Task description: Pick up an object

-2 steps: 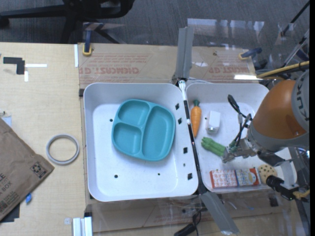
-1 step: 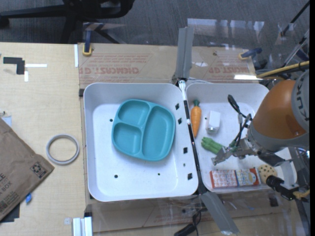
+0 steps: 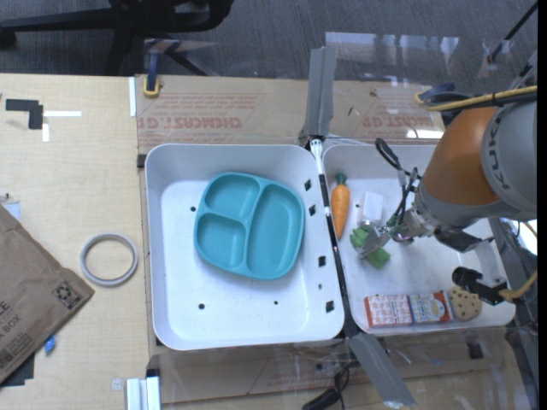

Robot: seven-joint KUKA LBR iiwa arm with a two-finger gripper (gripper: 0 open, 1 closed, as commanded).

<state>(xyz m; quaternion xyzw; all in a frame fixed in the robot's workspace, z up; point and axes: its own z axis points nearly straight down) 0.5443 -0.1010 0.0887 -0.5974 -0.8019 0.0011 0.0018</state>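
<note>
The grey arm with its orange band [image 3: 466, 165] is seen reaching in from the right over the right white bin [image 3: 427, 272]. A teal three-compartment plastic plate [image 3: 249, 225] is found in the left white bin [image 3: 171, 254]. The two-finger gripper [image 3: 395, 229] is lowered just beside a green toy piece [image 3: 373, 248]; its state cannot be told. An orange toy carrot [image 3: 340, 207] lies at the right bin's left edge.

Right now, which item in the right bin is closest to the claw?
The green toy, directly beside the claw at mid-bin. The carrot lies farther left by the bin wall; the flat red-and-white box and cookie sit along the near edge.
</note>
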